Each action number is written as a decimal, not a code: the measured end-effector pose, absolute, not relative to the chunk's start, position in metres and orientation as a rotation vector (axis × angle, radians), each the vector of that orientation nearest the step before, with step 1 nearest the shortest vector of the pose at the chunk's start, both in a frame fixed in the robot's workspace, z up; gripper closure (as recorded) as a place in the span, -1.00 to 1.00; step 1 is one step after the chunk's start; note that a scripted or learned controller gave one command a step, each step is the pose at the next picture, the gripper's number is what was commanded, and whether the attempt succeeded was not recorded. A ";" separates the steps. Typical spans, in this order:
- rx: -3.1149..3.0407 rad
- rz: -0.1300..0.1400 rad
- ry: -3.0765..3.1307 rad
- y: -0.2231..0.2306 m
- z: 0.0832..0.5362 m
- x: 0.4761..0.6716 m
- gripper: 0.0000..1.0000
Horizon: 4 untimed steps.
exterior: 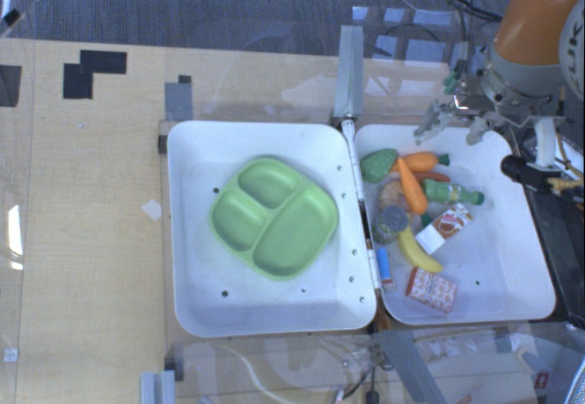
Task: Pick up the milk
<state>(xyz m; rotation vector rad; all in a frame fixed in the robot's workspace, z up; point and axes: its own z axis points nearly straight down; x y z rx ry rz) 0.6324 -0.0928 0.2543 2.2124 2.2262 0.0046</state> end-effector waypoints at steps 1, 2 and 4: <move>2.158 0.003 2.280 -0.119 0.146 0.616 -1.00; 2.059 0.006 2.365 -0.155 0.093 0.552 -1.00; 1.755 0.014 2.585 -0.196 0.102 0.549 1.00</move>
